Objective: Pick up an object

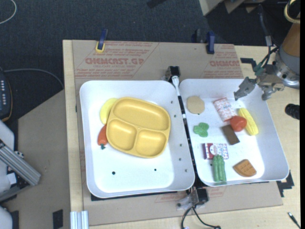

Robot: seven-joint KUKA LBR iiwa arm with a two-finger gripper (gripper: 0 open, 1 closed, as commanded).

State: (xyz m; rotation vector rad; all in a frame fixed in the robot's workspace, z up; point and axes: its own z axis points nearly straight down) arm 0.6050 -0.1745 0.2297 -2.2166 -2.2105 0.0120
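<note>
Left bin (90, 128): yellow divided tray (138, 127), far left of the jaws. Right bin (274, 142): tan disc (195, 104), green piece (201, 129), red tomato (238, 123) below the jaws, corn (248, 120) beside it. Gripper (254, 90): jaws spread, empty, above the far rim; open floor beneath.

The arm (289, 56) enters at far right: a grey wrist under a tan-orange band, ending in a metal gripper (256, 90) with two pale grey fingers (thin cables trail along it).
</note>
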